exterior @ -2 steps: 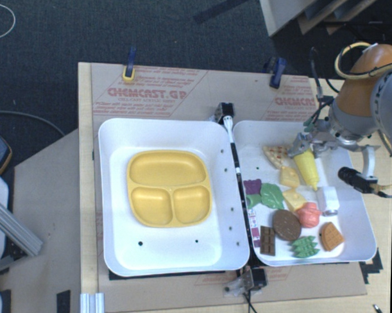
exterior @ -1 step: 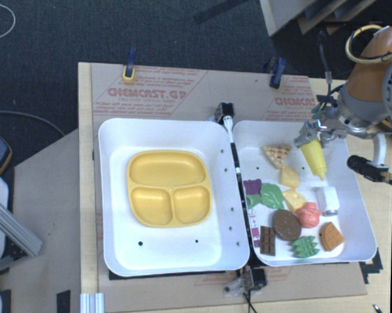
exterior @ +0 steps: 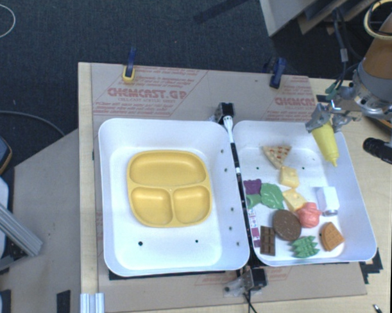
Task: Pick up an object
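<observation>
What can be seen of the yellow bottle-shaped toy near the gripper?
The yellow bottle looks like a plastic toy mustard bottle: a plump yellow body narrowing to a pointed nozzle. It hangs tilted, nozzle aimed down and to the view's right, over the far right corner of the right bin. Its upper end sits at the gripper, whose metal fingers appear to be clamped on it.

A single fixed camera looks down at a slant on the counter (exterior: 185, 88), far enough back to take in both bins, probably from beyond its near edge.
</observation>
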Tool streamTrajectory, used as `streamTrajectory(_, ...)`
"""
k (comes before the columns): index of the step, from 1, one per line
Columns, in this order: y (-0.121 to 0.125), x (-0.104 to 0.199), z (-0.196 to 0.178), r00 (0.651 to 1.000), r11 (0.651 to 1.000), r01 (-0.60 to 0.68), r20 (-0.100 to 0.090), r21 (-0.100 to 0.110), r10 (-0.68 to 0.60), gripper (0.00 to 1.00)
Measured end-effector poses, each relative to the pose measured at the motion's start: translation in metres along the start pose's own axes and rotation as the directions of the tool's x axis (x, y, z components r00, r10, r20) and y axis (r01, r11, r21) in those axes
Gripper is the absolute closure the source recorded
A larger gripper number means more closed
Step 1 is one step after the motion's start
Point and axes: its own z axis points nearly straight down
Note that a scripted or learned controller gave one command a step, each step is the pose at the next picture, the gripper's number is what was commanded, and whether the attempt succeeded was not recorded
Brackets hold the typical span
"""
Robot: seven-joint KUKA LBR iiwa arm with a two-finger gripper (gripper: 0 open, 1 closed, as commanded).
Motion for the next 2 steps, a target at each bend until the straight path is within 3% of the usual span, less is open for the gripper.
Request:
streamTrajectory(1, 0.001, 0.0, -0.021, 1.0, 1.0, 0.0, -0.001, 0.002, 0.0, 1.0)
streamTrajectory(2, -0.046, 0.032, -0.013, 1.0, 1.0, -0.001, -0.005, 0.013, 0.002, 1.0)
